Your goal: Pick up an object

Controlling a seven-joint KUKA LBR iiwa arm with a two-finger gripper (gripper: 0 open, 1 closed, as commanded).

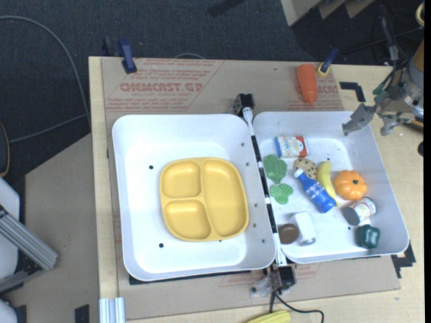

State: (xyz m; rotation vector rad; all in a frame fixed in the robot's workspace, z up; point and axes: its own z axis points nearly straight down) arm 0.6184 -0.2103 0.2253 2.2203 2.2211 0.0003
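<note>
While nothing is yet lifted, the hand (367,116) hovers at the right bin's (387,200) two o'clock corner, fingers spread and holding nothing.

On the surface (202,79) sit two white bins: the left bin (135,180) holds one yellow divided plate (202,198); the right one holds about ten candidates, all still to be picked from. Counted large to small: one blue bottle (315,192) at centre, one orange pumpkin (349,184) at three o'clock, one banana (326,178), one small carton (290,146) at twelve, two green pieces (275,168) at nine. One carrot (307,83) lies outside, beyond the rim.
</note>
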